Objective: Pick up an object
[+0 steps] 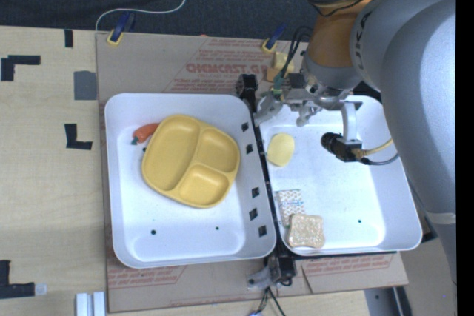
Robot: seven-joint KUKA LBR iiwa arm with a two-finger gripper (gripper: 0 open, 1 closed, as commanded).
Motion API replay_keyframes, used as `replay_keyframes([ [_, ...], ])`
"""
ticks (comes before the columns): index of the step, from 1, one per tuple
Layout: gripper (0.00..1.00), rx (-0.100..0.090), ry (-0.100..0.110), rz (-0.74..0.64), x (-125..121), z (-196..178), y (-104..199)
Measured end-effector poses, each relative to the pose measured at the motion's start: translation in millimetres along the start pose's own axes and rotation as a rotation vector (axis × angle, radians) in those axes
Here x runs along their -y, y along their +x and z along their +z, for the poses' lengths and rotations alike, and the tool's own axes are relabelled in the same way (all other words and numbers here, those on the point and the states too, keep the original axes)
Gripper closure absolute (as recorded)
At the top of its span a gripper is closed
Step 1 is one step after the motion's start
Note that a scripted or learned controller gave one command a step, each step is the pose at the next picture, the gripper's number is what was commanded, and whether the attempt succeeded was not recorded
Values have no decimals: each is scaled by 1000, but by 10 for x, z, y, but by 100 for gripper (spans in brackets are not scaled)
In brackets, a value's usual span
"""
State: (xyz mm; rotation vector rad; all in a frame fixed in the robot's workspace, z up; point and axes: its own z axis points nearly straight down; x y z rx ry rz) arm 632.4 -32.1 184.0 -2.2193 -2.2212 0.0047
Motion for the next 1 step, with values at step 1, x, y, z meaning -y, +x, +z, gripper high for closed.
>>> replay_keyframes([
  [1,0,1,-3,1,-124,-6,-299],
])
